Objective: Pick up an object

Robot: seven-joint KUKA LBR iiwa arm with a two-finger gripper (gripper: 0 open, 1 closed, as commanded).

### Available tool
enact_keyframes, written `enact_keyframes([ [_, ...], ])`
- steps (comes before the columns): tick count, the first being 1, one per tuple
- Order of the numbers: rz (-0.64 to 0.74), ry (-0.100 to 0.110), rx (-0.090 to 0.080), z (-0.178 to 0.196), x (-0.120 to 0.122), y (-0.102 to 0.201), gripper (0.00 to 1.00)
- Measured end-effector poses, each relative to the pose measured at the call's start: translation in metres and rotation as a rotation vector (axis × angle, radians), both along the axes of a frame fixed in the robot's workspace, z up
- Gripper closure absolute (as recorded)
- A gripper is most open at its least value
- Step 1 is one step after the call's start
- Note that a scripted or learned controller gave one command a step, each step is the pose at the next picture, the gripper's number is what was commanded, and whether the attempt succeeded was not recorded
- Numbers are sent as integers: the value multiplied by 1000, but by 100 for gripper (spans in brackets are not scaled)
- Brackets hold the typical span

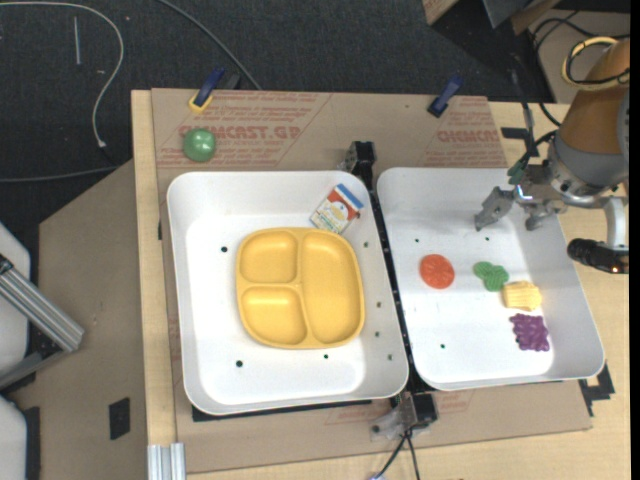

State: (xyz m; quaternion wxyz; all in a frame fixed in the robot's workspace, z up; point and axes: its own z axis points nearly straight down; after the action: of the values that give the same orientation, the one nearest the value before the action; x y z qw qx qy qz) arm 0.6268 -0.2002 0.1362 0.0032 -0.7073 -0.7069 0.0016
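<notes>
Green toy point(489, 275) just beside the yellow block point(522, 295) looks light and rigid; pinch its sides. The gripper point(515, 208) above it hangs spread, empty.

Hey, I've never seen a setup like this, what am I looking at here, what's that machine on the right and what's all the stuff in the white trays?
This is one picture from a camera fixed above a workbench, looking down at a slant. The grey machine with the orange band is a robot arm reaching in from the right; its end effector, open and holding nothing, hangs over the right bin.

That bin holds small toy foods: a red round piece, a green piece, a yellow block and purple grapes.

The left bin holds a yellow divided plate and a small carton near its far edge. A green ball sits outside the bins on the board, which blue clamps pin down.
</notes>
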Motion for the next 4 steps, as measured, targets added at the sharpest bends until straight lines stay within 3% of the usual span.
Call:
enact_keyframes([
  [1,1,-5,-1,-49,0,1,0],
  [2,2,-8,-2,-37,2,1,100],
  [4,1,-14,-5,79,-5,1,100],
])
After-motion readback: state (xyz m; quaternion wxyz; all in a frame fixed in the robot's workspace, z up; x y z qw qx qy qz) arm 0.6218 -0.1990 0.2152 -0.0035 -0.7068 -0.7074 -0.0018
